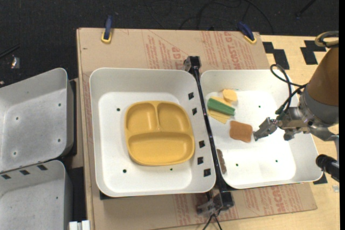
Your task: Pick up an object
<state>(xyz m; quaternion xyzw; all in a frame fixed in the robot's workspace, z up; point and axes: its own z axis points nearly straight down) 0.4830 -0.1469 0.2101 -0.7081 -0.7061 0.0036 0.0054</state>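
Observation:
In the right bin, a brown block lies near the middle. A green bar rests on a pale yellow piece near the divider, and a small orange-yellow piece sits just behind them. My gripper hangs low over the right bin, immediately right of the brown block, with its tip close to the block's right edge. Nothing is visibly held.
The left bin holds a yellow divided plate. A black divider runs between the bins. The arm and its cables cover the right bin's right side. Grey trays lie left of the bench.

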